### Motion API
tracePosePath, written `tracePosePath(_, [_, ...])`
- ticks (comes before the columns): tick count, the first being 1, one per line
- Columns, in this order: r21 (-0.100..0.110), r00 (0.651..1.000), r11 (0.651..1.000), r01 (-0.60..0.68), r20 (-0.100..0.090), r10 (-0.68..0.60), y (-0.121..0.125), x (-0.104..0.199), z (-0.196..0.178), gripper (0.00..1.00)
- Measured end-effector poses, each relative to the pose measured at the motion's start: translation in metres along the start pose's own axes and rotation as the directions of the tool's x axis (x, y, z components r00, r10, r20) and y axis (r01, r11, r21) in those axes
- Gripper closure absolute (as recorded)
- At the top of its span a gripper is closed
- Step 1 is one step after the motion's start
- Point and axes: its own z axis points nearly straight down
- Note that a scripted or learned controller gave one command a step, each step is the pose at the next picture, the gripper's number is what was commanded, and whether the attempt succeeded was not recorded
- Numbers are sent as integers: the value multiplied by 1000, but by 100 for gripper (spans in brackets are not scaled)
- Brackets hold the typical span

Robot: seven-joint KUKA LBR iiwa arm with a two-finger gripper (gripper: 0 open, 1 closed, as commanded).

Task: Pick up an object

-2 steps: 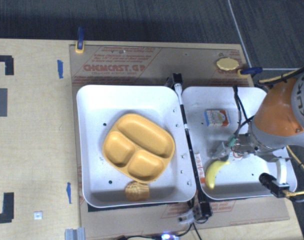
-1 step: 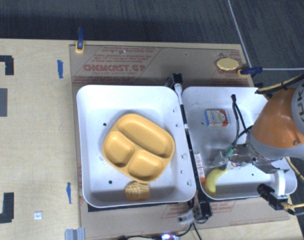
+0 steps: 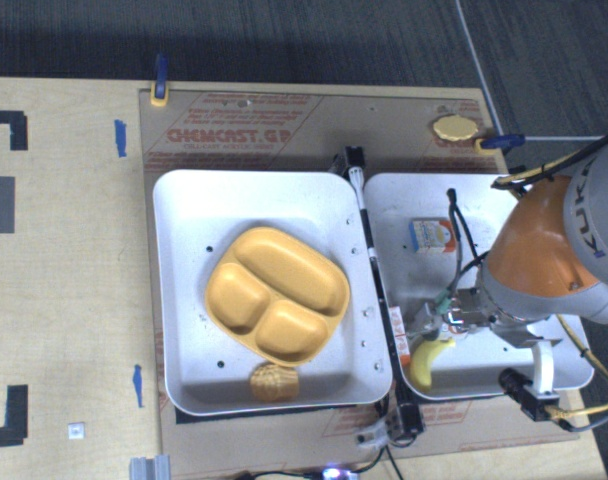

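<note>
You've got a yellow banana (image 3: 426, 360), curved and slightly green at the tip, in the right bin (image 3: 574, 376) by its near-left corner. The pincer (image 3: 446, 320) sits right above it; can't tell its grip. A small carton (image 3: 431, 235) lies further back. The left bin (image 3: 184, 268) holds a yellow divided tray (image 3: 276, 292) and a tan ball (image 3: 275, 381).

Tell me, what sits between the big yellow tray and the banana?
In the camera view, between the yellow compartment tray and the banana lie bare white floor of the left bin, then the two bins' adjoining rims, with a black strip running along them.
</note>
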Motion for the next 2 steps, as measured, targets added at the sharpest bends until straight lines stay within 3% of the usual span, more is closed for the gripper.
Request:
tracePosePath(1, [-4,1000,1000,-1,1,1,1,0,-10,100])
tracePosePath(2, [-4,1000,1000,-1,1,1,1,0,-10,0])
